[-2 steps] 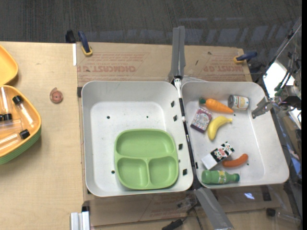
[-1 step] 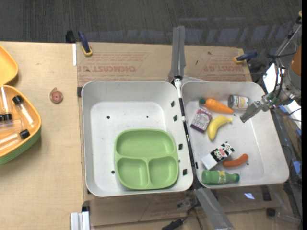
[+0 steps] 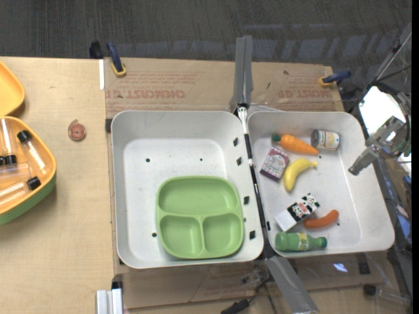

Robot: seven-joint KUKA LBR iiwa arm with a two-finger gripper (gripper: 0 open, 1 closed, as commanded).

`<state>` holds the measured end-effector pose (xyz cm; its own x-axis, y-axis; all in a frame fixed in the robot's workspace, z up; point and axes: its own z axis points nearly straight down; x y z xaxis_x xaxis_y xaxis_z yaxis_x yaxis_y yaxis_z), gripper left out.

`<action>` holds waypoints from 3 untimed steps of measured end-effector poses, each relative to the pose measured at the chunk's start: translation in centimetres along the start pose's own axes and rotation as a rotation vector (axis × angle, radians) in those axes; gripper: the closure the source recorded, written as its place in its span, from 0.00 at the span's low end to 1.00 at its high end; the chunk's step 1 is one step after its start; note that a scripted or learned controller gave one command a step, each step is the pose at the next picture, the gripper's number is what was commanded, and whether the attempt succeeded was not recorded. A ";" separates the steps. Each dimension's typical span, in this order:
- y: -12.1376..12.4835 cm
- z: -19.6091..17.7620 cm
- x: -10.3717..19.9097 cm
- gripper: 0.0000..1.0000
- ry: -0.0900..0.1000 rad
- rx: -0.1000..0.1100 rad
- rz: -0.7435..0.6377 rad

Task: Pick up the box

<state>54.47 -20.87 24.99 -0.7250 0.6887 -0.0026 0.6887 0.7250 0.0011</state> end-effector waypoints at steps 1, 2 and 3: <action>-0.7 2.4 1.4 0.00 0.002 -0.001 -0.411; -1.2 7.3 3.3 0.00 0.001 -0.003 -1.029; -2.6 8.6 0.9 0.00 -0.001 -0.004 -1.285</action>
<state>52.04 -22.09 16.41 -0.8651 -0.5016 -0.0044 -0.5016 0.8651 0.0001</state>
